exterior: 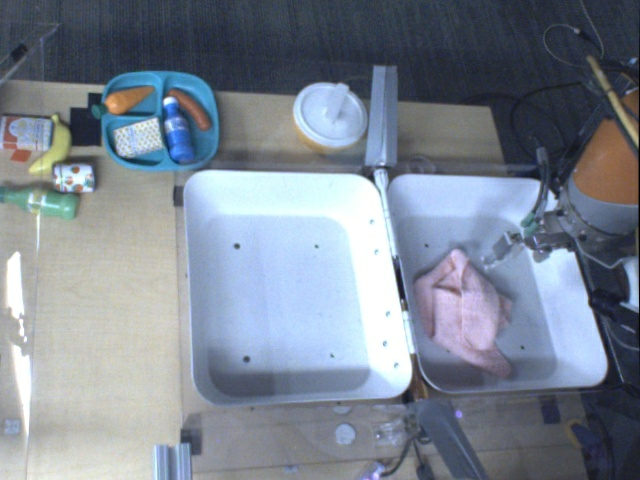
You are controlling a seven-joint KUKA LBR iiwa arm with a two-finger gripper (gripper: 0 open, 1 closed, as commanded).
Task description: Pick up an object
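Observation:
A crumpled pink cloth (461, 311) lies in the right bin (570, 368), toward its left and front. The arm comes in from the right with its orange band at the upper right. My gripper (503, 248) hangs over the right bin, just up and to the right of the cloth, close to its top edge. Its fingers are small and dark against the bin floor, and nothing shows between them.
The left bin (200, 298) sits beside the right one, with a metal divider post (380, 118) behind them. On the bench at the back left are a blue sectioned tray (206, 100) of toy food, a white lidded cup (331, 116), a banana, a can and a green bottle.

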